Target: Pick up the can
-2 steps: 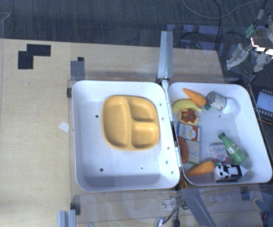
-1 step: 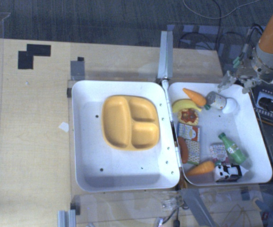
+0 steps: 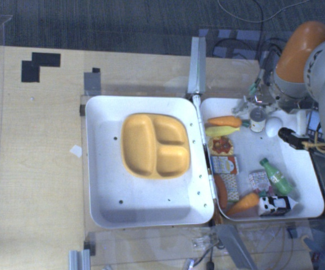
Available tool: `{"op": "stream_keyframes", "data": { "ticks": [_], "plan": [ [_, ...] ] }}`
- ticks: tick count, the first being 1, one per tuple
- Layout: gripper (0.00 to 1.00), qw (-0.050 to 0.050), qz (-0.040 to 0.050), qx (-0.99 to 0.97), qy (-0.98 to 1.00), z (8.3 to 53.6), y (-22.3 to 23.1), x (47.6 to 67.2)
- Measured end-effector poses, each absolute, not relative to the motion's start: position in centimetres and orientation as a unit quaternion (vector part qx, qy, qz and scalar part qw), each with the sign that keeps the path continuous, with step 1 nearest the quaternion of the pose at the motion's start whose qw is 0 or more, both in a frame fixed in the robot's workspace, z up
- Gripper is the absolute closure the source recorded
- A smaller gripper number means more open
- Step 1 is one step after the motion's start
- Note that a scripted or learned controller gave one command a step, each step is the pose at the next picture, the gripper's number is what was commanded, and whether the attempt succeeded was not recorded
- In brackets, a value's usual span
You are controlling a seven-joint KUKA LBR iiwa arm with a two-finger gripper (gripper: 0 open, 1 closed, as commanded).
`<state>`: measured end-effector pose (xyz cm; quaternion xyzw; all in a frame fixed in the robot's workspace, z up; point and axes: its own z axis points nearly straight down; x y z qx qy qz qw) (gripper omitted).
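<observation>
The can (image 3: pixel 257 120) is a small cylinder with a grey top and a pale body. It stands upright near the back of the right bin (image 3: pixel 303 173). My gripper (image 3: pixel 253 102) hangs at the back edge of that bin, just above and behind the can. The grey arm with its orange band (image 3: pixel 300 49) reaches in from the right. I cannot make out whether anything is held.
The right bin also holds a carrot (image 3: pixel 224 121), a banana (image 3: pixel 221 131), a red packet (image 3: pixel 221 145), a small carton (image 3: pixel 225 165), a green bottle (image 3: pixel 276 177), a white ball (image 3: pixel 272 127) and a black-and-white box (image 3: pixel 275 205). A yellow divided tray (image 3: pixel 154 145) lies in the left bin (image 3: pixel 103 167).
</observation>
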<state>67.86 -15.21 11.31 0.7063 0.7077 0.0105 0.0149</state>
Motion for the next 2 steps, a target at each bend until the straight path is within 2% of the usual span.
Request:
{"op": "stream_keyframes", "data": {
  "ticks": [1,2],
  "plan": [
    [0.0,0.015,0.0105,0.706,0.708,11.3,-15.2,67.9],
    [0.0,0.004,0.0031,0.754,0.657,8.9,-17.1,67.2]
  ]
}}
